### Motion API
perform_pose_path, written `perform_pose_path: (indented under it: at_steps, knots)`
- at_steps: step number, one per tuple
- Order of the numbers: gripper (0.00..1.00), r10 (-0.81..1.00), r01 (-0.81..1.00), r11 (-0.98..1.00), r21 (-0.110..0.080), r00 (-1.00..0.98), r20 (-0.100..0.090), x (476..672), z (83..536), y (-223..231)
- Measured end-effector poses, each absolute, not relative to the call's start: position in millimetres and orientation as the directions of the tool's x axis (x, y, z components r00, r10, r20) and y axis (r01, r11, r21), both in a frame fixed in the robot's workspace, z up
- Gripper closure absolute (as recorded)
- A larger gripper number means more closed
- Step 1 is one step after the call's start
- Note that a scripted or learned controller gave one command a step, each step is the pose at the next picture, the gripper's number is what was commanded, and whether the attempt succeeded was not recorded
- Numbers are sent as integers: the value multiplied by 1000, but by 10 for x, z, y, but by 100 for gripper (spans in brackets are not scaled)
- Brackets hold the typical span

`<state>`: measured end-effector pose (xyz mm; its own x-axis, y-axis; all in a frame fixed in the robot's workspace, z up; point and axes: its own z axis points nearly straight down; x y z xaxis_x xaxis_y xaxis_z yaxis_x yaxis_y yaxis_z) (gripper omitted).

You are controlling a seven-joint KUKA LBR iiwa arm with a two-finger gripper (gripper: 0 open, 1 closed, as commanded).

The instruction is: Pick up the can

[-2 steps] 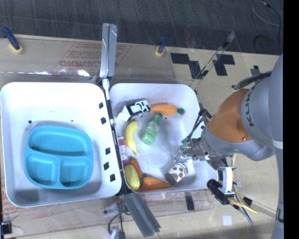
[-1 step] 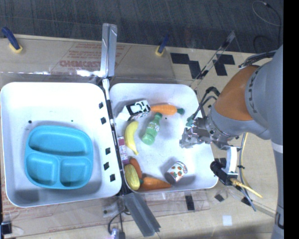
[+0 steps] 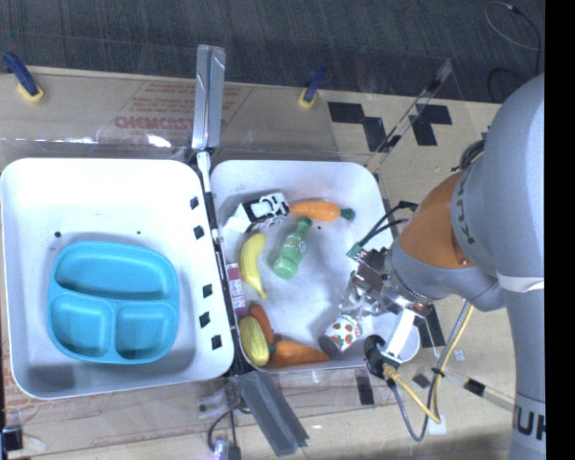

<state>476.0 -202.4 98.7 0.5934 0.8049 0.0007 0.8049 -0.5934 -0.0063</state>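
Observation:
A small can (image 3: 342, 334) with a white, red-and-green spotted face lies on its side near the front right corner of the right bin (image 3: 364, 182). My gripper (image 3: 362, 298) hangs just above and behind the can, close to the bin's right wall. The can rests on the bin floor, and its grey side shows below the gripper. The grey arm with its orange band (image 3: 431, 238) comes in from the right.
The right bin also holds a green bottle (image 3: 290, 249), a banana (image 3: 253, 263), two carrots (image 3: 314, 211) (image 3: 295, 354), a black-and-white box (image 3: 265, 207) and a yellow-green item (image 3: 254, 339). A blue divided tray (image 3: 113, 300) sits in the left bin (image 3: 38, 185).

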Motion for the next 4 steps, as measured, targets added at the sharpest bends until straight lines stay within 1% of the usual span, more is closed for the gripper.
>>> perform_pose_path:
  at_steps: [1,2,3,4]
  knots:
    - [0,724,724,-689,-6,689,1,4759,914,-2012]
    - [0,642,642,-767,-2,767,0,4761,914,-2043]
    - [100,650,650,-760,-6,760,-1,4762,1004,-2030]
    - [0,650,650,-760,-6,760,-1,4762,1004,-2029]
